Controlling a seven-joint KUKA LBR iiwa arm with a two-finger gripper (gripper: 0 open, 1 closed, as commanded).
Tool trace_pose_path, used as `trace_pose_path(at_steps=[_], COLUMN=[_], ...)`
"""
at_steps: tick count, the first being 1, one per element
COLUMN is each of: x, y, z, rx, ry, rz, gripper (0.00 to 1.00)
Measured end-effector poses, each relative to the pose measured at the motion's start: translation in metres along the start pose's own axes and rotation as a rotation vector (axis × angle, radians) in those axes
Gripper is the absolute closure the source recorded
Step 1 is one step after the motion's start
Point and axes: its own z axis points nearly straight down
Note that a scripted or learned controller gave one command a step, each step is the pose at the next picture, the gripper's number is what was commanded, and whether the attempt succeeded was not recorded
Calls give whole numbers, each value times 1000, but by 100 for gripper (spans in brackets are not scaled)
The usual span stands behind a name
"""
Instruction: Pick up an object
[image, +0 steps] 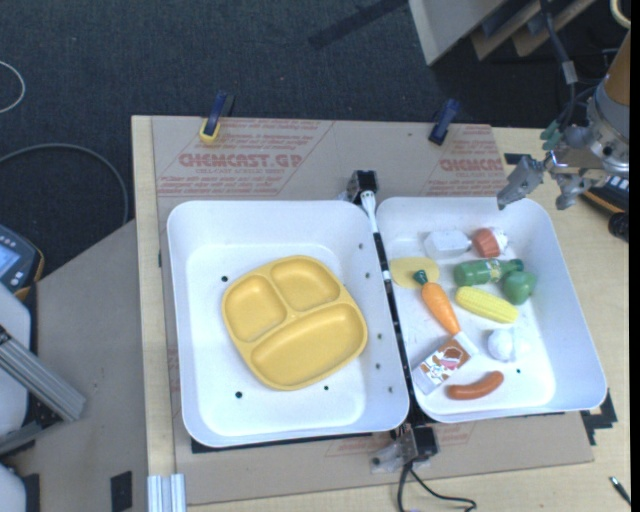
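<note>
My gripper (545, 190) hangs over the far right corner of the right bin (570, 330), its two fingers spread open with nothing between them. Below it the bin holds several toy foods: a white piece (447, 242), a red-orange piece (487, 241), a green vegetable (492, 272), a yellow corn cob (487, 304), a carrot (440, 306), a white egg (500, 344), a small carton (443, 364) and a sausage (475, 386). The red-orange piece lies nearest the gripper.
The left bin (190, 300) holds a yellow divided plate (293, 320). A black divider clip (363, 185) sits where the two bins meet at the back. Blue clamps (214, 117) (444, 121) hold the cardboard at the far edge.
</note>
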Motion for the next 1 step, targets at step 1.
trace_pose_path(at_steps=[1], x=[27], y=[-32], z=[157], rx=[16], ry=[5], rz=[0], gripper=[0])
